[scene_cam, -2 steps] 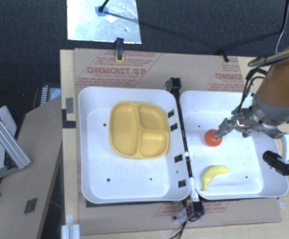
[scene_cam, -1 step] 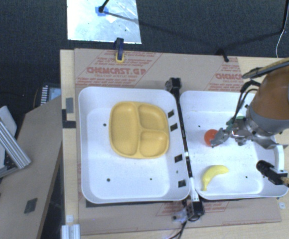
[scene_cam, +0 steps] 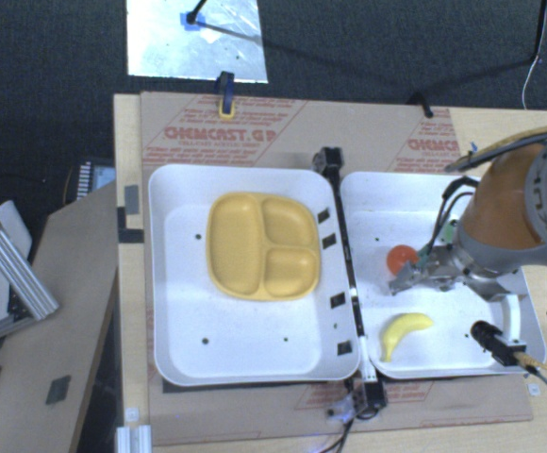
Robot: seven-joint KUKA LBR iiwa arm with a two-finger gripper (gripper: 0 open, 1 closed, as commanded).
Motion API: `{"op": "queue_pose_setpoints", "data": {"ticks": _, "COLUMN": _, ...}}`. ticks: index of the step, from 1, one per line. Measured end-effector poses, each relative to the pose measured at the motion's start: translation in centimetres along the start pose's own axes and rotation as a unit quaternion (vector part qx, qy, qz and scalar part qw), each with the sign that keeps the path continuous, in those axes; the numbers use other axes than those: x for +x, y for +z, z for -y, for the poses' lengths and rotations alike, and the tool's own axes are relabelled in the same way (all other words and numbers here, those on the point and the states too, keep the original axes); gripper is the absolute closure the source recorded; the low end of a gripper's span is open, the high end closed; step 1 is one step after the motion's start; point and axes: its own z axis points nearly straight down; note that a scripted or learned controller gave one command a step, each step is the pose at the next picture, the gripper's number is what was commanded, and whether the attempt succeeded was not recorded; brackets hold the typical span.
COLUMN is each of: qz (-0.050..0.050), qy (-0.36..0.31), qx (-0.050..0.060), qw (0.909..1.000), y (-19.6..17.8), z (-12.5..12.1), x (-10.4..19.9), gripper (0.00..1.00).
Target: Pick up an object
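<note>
Red ball [scene_cam: 402,256] just beside fingers [scene_cam: 407,276], banana [scene_cam: 404,331] below, apart

Two bins sit side by side on the table [scene_cam: 127,281]. The left bin [scene_cam: 174,333] holds a tray [scene_cam: 259,245]. In the right bin [scene_cam: 372,215], a ball [scene_cam: 401,256] lies behind a banana [scene_cam: 403,332].

A yellow banana [scene_cam: 404,332] lies flat on the floor of the right bin [scene_cam: 377,206], toward its near left corner, curved, one end pointing near-left. Farther back sits a small orange-red ball [scene_cam: 401,256], partly covered on its right side. A yellow divided plate [scene_cam: 260,244] lies flat, centred in the left bin [scene_cam: 174,281].
</note>
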Motion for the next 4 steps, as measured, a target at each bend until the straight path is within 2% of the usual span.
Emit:
{"op": "queue_pose_setpoints", "data": {"ticks": 1, "qz": 0.000, "qy": 0.000, "qx": 0.000, "qw": 1.0000, "y": -1.1, "z": 0.0, "x": 0.0, "gripper": 1.00}}
{"op": "queue_pose_setpoints", "data": {"ticks": 2, "qz": 0.001, "qy": -0.002, "qx": -0.002, "qw": 1.0000, "y": -7.1, "z": -0.7, "x": 0.3, "gripper": 1.00}}
{"op": "queue_pose_setpoints", "data": {"ticks": 4, "qz": 0.001, "qy": -0.002, "qx": -0.002, "qw": 1.0000, "y": -16.0, "z": -0.6, "x": -0.2, "gripper": 1.00}}
